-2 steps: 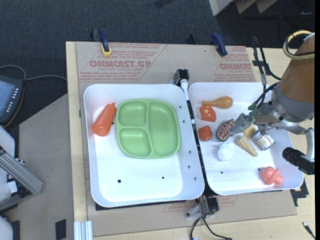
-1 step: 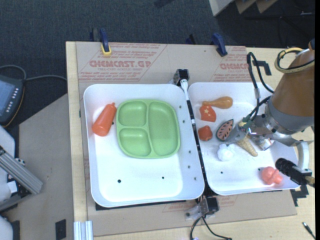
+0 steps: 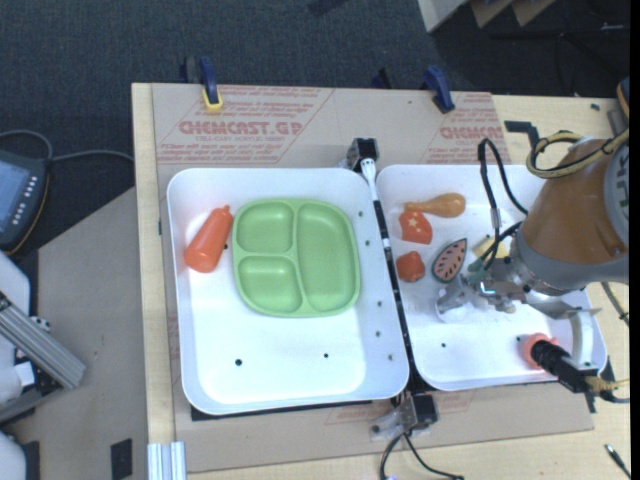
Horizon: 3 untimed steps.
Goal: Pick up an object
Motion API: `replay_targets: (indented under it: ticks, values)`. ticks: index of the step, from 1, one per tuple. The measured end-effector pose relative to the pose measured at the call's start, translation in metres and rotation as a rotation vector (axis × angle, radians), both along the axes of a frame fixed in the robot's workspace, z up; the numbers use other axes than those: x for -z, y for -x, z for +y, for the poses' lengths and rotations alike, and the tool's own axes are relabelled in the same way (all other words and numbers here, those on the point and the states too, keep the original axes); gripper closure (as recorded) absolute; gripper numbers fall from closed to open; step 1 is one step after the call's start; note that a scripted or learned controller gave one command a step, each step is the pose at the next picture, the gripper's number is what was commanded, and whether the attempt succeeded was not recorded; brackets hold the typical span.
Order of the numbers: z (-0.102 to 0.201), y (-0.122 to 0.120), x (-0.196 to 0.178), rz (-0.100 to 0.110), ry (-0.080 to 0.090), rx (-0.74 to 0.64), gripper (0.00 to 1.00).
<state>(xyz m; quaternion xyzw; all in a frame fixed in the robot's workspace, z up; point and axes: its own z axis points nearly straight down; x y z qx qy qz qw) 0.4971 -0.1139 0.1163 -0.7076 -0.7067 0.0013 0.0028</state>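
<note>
Brown cardboard-topped bench (image 3: 300,118) bears two white bins (image 3: 200,368) over dark carpet (image 3: 150,18).

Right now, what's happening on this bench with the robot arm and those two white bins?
The arm reaches in from the right and its gripper sits low over the right bin, just below a watermelon slice toy. Nothing shows between its fingers, so no pick is confirmed yet. Nearby lie two small red pieces and a tan drumstick-shaped toy. The left bin holds a green divided plate and an orange bottle-shaped toy beside it.
</note>
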Motion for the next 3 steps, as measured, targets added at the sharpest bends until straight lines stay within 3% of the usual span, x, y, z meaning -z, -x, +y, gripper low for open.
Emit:
replay_targets:
  ticks: [1,2,3]
  values:
    - [0.001,0.001,0.034,-0.001,0.0,0.0,0.0]
    - [0.0,-0.001,0.02,-0.008,0.002,0.0,1.0]
    - [-0.01,-0.003,-0.029,-0.011,0.005,0.0,1.0]
